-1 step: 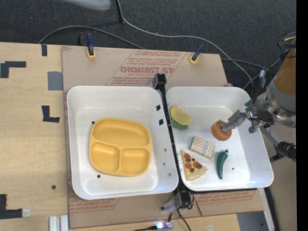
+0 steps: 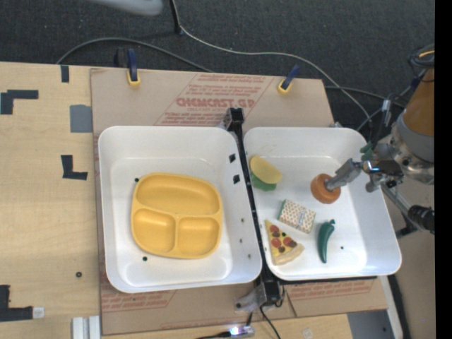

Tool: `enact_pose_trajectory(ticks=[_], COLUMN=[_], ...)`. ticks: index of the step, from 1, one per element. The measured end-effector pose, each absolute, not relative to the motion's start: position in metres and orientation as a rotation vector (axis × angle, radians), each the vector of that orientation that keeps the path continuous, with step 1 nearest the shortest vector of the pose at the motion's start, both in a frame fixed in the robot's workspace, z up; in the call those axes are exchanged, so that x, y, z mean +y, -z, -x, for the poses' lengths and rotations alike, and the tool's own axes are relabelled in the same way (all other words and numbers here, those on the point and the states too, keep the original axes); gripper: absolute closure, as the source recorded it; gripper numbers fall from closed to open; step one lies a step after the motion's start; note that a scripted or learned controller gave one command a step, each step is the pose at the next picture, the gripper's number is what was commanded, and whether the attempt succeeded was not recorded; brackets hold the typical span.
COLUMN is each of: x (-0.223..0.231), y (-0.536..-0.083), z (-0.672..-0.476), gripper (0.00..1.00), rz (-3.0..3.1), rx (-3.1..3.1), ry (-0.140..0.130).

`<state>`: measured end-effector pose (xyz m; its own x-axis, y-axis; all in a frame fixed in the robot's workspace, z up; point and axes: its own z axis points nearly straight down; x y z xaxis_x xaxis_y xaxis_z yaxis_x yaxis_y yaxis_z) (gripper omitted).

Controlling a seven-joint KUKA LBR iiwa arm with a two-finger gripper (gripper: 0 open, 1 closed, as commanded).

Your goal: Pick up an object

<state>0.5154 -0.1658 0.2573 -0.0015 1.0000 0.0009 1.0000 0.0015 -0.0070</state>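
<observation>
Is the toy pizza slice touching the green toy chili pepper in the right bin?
Apart. The camera view shows a plain strip of white bin floor between the pizza slice and the green chili pepper, which lies to its right.

Two white bins: left bin (image 2: 113,210), right bin (image 2: 353,143). One yellow divided plate (image 2: 176,214) with three compartments. Five small items: one yellow-green wedge (image 2: 264,173), one orange round piece (image 2: 325,189), one patterned cracker square (image 2: 297,216), one pizza slice (image 2: 282,242), one green pepper (image 2: 325,240). Two clamps: (image 2: 132,68), (image 2: 287,81).
</observation>
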Motion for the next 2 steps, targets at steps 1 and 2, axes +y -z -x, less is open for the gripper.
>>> enact_pose_trajectory(ticks=[1,2], x=[-0.169,-0.162], y=[-0.206,-0.155], z=[-0.508,-0.510], gripper=[0.00,0.00], rz=[2.215,2.212], rx=[-2.215,-2.216], ry=[-0.011,-0.010])
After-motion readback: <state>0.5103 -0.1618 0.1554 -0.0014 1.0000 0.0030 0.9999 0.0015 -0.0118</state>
